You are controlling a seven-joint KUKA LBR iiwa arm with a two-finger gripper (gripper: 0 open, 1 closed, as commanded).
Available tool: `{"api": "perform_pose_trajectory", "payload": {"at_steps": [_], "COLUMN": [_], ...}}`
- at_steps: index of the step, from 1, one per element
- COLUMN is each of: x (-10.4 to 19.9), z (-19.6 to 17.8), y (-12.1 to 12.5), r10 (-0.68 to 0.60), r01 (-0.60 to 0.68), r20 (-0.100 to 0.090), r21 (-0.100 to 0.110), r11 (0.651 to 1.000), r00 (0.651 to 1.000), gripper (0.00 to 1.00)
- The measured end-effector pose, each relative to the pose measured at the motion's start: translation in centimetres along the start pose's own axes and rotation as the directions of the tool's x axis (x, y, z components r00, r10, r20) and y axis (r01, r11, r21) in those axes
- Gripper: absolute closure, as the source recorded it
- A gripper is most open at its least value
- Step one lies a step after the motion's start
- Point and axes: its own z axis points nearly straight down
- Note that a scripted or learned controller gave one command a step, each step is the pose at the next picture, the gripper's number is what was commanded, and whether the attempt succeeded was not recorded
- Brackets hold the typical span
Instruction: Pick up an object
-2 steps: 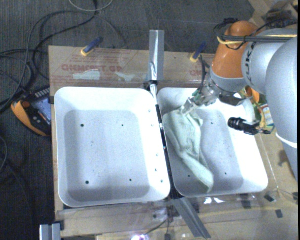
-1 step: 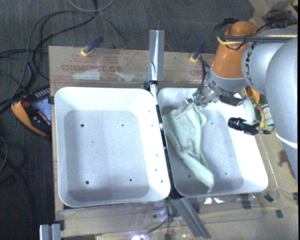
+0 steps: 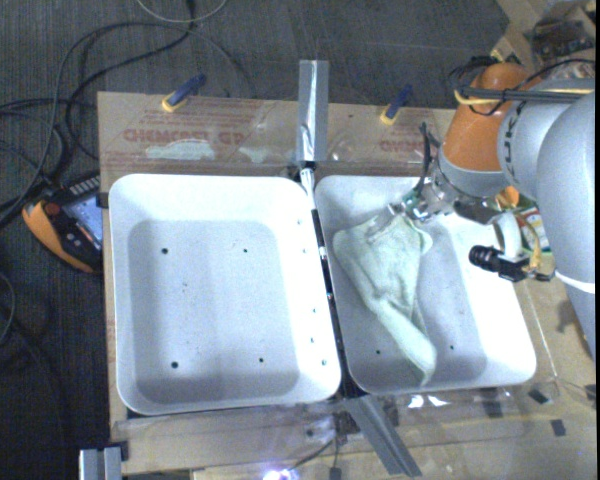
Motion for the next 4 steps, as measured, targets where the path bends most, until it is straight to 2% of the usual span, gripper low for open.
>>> {"api": "perform_pose_trajectory", "payload": {"at_steps": [1,2,3,4], "x": [0.1,3.3,3.3,-3.2], "z": [-1.1,-6.7,-6.7,-10.6], "y": [0.2,3.1,3.1,-1.3], "r10": [-0.001,0.156,0.156,0.305], "r01": [0.001,-0.156,-0.156,-0.305], "r20": [-0.001,-0.004,-0.003,0.001], "r21": [-0.004,0.022,0.021,0.021], "r11": [1.000,0.987,0.987,0.952], "r00": [1.000,0.988,0.988,0.952], "gripper": [1.00,1.00,0.00,0.00]}}
